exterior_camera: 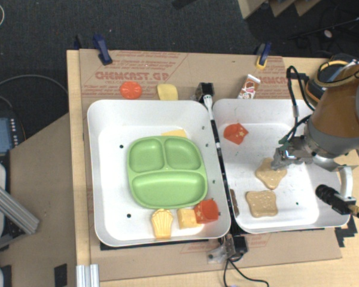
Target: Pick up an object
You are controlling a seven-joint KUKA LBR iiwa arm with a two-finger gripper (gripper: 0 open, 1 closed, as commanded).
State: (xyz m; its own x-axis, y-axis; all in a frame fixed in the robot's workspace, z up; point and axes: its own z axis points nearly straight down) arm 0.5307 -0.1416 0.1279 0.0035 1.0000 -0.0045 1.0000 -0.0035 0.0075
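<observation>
Tan bread-shaped piece (pixel 270 175) in right bin (pixel 299 217), end effector (pixel 283 159) at its top edge, grip state unclear

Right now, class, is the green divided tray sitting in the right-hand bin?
No, the green divided tray lies in the left bin.

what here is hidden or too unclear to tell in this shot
- End effector: in the camera view the wrist covers it from above, so open or shut is unclear, as is whether it touches the upper bread slice.
- Yellow item: the green divided plate hides most of it.
- Small carton: its print is too small to read.
</observation>
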